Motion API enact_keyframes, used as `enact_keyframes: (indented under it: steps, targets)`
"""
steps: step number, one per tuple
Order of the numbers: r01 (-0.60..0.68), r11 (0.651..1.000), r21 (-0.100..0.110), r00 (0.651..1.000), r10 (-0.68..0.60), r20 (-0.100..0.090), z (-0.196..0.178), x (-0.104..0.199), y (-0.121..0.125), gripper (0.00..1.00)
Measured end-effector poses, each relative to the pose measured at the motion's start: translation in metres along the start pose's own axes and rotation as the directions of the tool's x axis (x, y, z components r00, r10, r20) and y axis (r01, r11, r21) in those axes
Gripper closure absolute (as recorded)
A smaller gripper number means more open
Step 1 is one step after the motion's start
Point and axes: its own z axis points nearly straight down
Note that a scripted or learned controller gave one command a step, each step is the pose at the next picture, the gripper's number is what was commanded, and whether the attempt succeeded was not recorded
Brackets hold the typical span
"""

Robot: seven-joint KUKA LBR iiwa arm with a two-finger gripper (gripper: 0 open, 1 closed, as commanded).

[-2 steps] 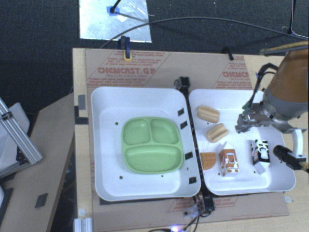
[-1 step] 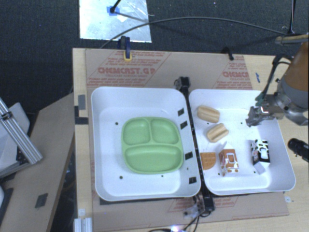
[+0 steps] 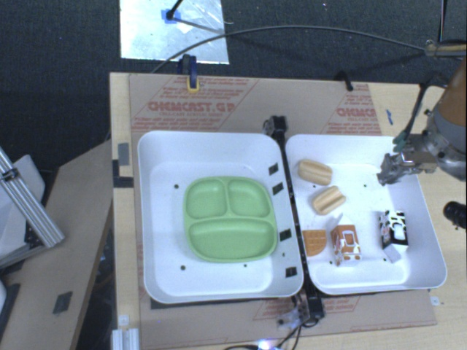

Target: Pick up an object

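Right bin [image 3: 430,272] as landmark: claw [image 3: 390,169] sits over its far-right rim w/ nothing seen in it, can't tell how wide it's set; inside lie two buns [image 3: 314,171] [image 3: 327,199] at far-left, a cookie [image 3: 314,243] & orange carton [image 3: 346,244] near-left, and a black/white carton [image 3: 394,233] at right, just nearside of the claw. Middle of the bin floor is bare, items all apart. Left of it, touching, left bin [image 3: 157,217] holds a green tray [image 3: 230,219]; the board [image 3: 219,100] behind on the table reads "CHEMCAST GP".
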Motion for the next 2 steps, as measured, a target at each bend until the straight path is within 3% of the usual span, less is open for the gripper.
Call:
enact_keyframes:
  steps: [2]
  targets:
    - [0.005,1.000,0.003,1.000,-0.005,-0.002,0.010,0.117,-0.009,1.00]
